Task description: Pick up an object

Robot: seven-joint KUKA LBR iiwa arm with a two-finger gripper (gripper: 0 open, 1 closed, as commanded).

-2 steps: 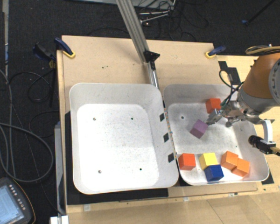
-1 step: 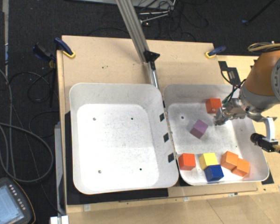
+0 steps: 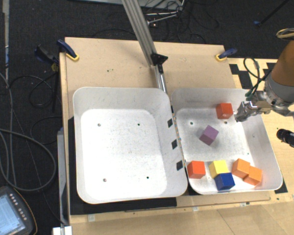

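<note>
The right bin (image 3: 264, 138) holds several blocks. An orange-red cube (image 3: 224, 111) lies near its back, and a purple cube (image 3: 208, 134) sits tilted in the middle. Along the front edge lie an orange cube (image 3: 196, 169), a yellow cube (image 3: 218, 168), a blue cube (image 3: 225, 181) and two orange blocks (image 3: 247, 171). My gripper (image 3: 244, 111) hangs at the bin's right side, just right of the orange-red cube and close to it. Nothing shows between its fingers.
The left bin (image 3: 88, 106) stands beside the right one on the wooden bench (image 3: 112, 65). A slanted metal pole (image 3: 139, 23) rises from the back between the bins. Blue and yellow clamps (image 3: 68, 50) sit at the bench's back corners.
</note>
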